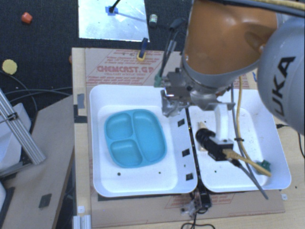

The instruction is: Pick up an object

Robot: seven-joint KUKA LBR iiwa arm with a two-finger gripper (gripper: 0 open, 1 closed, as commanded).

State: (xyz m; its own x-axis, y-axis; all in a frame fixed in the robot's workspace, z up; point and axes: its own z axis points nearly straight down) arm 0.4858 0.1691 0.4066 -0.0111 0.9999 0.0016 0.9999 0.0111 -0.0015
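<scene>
A: Where is the hand point(167, 109) right now?
B: It hangs over the left bin point(102, 178), at that bin's two o'clock corner, close to the rim beside the right bin point(281, 173). The big orange and grey wrist covers much of it from above.
A: Open or closed?
B: I cannot tell how far open it is, nor whether it has hold of anything; the angle hides that.
A: And the thing to pick?
B: The likeliest is the blue divided tray point(136, 138). It lies flat in the middle of the left bin, at about eight o'clock from the hand, near it but apart from it.
A: Anything else on offer?
B: A small green piece point(263, 165) sits at four o'clock in the right bin, too small to name.
A: So how far along are we?
B: Early, I would say. The tray rests on the bin floor, so it is not yet lifted. Nearly all of the job is left: bring the hand over an edge, close on it, and raise it clear of the bin and the worktop point(55, 137)
</scene>
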